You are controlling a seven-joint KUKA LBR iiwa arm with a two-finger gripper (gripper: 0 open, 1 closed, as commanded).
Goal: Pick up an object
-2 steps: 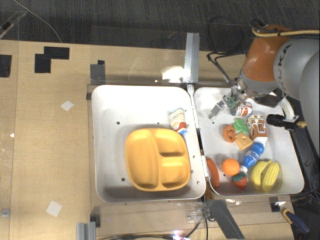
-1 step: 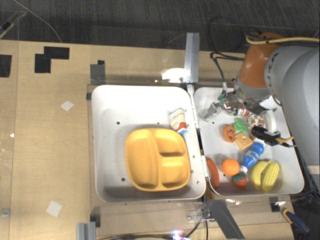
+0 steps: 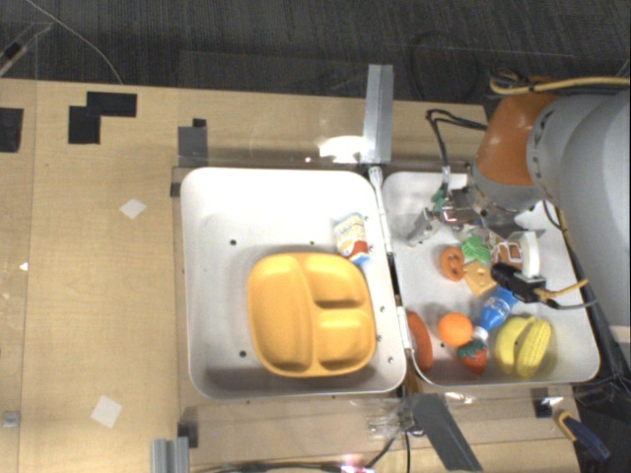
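My gripper (image 3: 446,213) hangs over the back part of the right bin (image 3: 582,368), below the orange band of the arm. Just in front of it lie a small orange ring-like toy (image 3: 453,263) and a green piece (image 3: 476,249). Nothing visibly hangs from the gripper. Further forward in the same bin are a tan piece (image 3: 480,282), a blue bottle (image 3: 496,309), an orange ball (image 3: 455,328), a red strawberry (image 3: 473,356), a yellow banana bunch (image 3: 523,347) and a reddish-brown object (image 3: 419,337) by the left wall.
The left bin (image 3: 212,225) holds a yellow divided plate (image 3: 311,313) and a small white packet with orange and blue marks (image 3: 351,236) by its right wall. A metal post (image 3: 379,106) stands behind the divide between the bins.
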